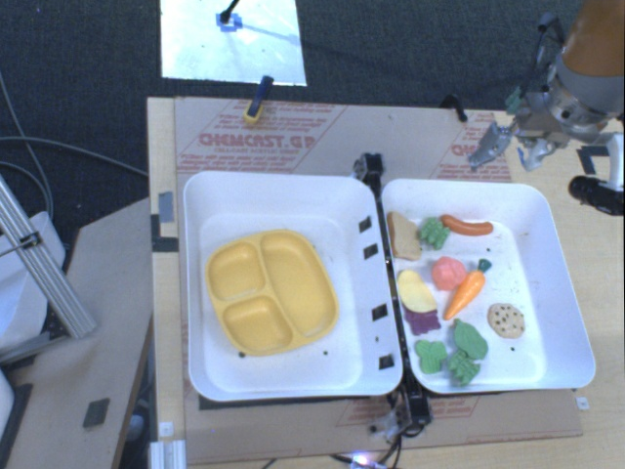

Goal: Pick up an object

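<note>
Overhead view of two white bins side by side on the bench. The right bin (557, 262) holds a scatter of toy foods. The carrot (465, 294), orange with a small dark green top (484, 265), lies near the bin's centre with its long axis on a diagonal: tip toward the lower left, top toward the upper right. Just left of it sits a pink piece (449, 272), touching or nearly so. A red-orange sausage (467, 227) lies almost level near the far wall, beside a small green broccoli floret (432, 232) and a tan bread slice (402, 234). A yellow piece (414, 289) rests above a purple piece (426, 321). A speckled cookie (506, 319) lies to the right; green leafy pieces (457, 353) sit near the front wall. The left bin (195, 262) holds a yellow three-compartment tray (270, 289). The gripper (515, 145) hangs above the bench beyond the right bin's far rim, fingers spread apart with nothing between them.
</note>
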Motion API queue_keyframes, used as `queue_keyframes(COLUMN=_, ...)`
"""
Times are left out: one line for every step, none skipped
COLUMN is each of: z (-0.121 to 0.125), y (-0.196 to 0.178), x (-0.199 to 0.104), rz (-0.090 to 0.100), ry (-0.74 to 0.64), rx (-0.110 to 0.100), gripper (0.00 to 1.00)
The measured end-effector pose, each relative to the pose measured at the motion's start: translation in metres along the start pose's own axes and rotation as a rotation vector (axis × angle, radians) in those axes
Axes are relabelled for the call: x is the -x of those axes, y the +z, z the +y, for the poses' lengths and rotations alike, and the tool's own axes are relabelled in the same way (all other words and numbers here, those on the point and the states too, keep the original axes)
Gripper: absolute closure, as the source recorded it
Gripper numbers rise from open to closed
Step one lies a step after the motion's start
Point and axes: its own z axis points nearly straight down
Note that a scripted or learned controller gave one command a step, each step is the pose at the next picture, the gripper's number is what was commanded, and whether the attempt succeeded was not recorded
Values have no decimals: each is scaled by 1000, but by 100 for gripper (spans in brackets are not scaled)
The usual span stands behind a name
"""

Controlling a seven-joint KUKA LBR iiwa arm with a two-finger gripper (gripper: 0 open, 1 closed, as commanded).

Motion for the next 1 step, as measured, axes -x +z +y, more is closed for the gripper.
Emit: queue_keyframes(z=-65, y=130, x=-46, rz=6, ry=0, rx=-18, gripper=0)
